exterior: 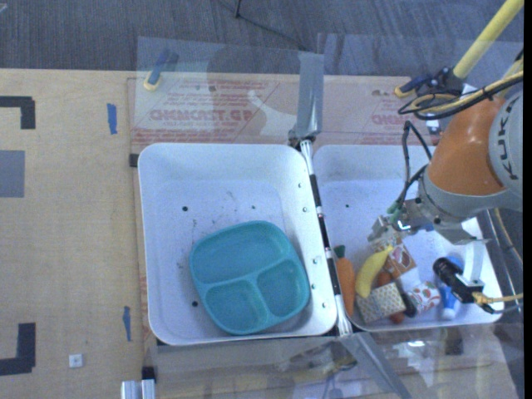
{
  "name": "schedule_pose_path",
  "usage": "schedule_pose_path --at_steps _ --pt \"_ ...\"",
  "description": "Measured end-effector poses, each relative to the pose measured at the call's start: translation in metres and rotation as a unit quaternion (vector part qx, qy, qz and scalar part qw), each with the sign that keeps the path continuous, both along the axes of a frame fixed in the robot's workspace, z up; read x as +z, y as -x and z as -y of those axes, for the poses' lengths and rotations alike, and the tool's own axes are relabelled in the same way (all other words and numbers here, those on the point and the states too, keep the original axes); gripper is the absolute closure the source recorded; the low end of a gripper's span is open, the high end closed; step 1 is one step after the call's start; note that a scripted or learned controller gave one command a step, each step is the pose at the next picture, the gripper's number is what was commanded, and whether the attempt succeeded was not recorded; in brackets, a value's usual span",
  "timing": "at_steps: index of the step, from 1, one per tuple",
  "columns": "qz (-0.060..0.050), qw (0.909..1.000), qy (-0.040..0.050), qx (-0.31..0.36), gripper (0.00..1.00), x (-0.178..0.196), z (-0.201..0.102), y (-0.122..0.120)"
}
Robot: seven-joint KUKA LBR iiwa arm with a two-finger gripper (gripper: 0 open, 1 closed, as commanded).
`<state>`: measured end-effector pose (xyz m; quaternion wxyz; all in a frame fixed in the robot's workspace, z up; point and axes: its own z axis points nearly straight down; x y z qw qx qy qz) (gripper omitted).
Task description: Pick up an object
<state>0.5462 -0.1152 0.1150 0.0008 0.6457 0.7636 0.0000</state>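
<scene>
The right bin holds a pile of small things along its near edge. A yellow banana lies beside an orange carrot, with a beige speckled block just in front of them. A small brown-and-white box and a white-and-red item lie to the right of the banana. My gripper hangs low over the bin, just above the banana's upper tip and the small box. Nothing can be seen held in it.
The left bin holds a teal divided plate in its near half. A metal divider rail separates the bins. The arm's orange band reaches in from the right. The far half of the right bin is bare white floor.
</scene>
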Motion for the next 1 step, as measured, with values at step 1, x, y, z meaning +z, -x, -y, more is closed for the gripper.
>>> schedule_pose_path --at_steps 1 --pt "-0.001 0.9947 -0.0001 -0.103 1.0 0.0676 -0.0257 0.0169"
